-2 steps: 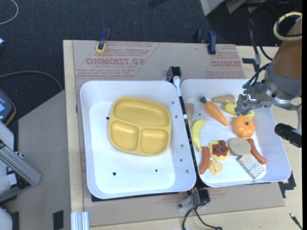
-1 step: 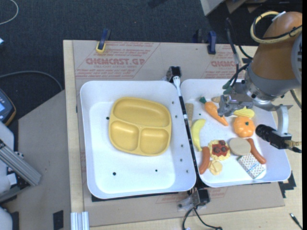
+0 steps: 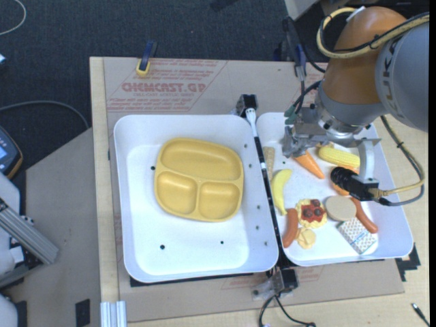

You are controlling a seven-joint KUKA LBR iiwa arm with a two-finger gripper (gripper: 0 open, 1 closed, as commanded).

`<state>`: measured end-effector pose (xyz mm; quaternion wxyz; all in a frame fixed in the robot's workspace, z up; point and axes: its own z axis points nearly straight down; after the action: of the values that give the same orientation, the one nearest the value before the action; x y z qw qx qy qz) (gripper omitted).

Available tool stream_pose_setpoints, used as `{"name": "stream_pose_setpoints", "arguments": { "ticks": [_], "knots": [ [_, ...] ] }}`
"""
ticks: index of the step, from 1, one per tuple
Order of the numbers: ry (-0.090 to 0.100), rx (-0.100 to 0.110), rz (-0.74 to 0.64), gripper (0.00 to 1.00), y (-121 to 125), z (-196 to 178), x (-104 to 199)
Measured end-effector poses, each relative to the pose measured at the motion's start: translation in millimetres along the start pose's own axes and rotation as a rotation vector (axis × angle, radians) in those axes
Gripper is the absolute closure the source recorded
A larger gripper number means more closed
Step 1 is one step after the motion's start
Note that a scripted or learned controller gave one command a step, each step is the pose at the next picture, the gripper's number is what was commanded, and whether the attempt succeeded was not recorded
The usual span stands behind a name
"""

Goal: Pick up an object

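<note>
From my screen the arm (image 3: 381,67) comes in from the right and hangs over the far part of the right bin (image 3: 334,252), with the pincer (image 3: 296,145) low near that bin's far left corner. I cannot tell how far open the pincer is, since the wrist covers it from above, and I see nothing gripped in it. The closest thing is the carrot (image 3: 310,164), which lies slantwise on the bin floor just beside the pincer on its near right side; whether the two touch I cannot make out. The corn (image 3: 339,157) lies right of the carrot, partly under the wrist. The banana (image 3: 279,188) sits near the pincer, towards me and a little left, along the bin's left wall. Nearer to me lie a sausage (image 3: 291,227), a flat piece with red toppings (image 3: 312,211), a tan disc (image 3: 340,208), a second sausage (image 3: 366,219) and a checked packet (image 3: 357,236), all well apart from the pincer. The left bin (image 3: 136,203) bears a yellow divided plate (image 3: 199,179), well apart from the arm
</note>
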<state>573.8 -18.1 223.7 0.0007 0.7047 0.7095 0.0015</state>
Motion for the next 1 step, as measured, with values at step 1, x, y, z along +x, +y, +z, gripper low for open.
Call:
{"name": "stream_pose_setpoints", "arguments": {
  "ticks": [1],
  "knots": [
    [-0.001,0.005,0.007,1.0,-5.8,0.3,-2.9]
  ]
}}
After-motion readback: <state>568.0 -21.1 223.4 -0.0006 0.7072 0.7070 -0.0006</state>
